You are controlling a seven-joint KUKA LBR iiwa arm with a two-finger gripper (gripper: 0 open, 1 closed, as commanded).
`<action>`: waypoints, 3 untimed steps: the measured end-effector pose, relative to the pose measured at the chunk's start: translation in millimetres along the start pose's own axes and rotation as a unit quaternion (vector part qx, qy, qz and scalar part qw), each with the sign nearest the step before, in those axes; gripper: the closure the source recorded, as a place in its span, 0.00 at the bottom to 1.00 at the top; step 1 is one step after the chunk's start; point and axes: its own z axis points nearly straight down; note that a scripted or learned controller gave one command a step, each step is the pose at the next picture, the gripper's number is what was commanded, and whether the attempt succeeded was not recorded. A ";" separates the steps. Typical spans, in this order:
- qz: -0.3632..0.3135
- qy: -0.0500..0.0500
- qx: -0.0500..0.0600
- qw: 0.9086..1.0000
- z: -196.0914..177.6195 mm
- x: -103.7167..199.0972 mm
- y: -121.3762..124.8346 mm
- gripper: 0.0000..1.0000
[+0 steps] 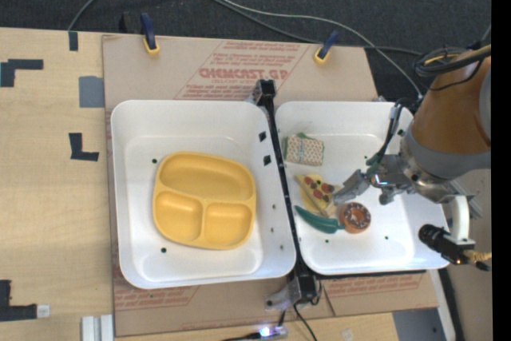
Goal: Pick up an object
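In the right bin [399, 251], at lower centre-right of the frame, the gripper [361, 186] hangs just above a small round brown donut [354, 217]. Whether its fingers are open or shut I cannot tell, and nothing shows between them. Beside the donut lie a green pod [318, 221], a yellow spotted piece [317, 191] and a patterned packet [305, 149]. The donut looks light, stiff and smooth, likely to skid; gripping across its outer rim seems safest. A yellow tray [204, 200] fills the left bin [128, 172].
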 end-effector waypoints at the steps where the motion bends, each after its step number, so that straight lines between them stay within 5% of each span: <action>1: -0.002 -0.001 -0.007 1.000 -6.8 0.6 2.9 0.00; 3: -0.002 -0.001 -0.007 1.000 101.3 6.9 10.1 0.00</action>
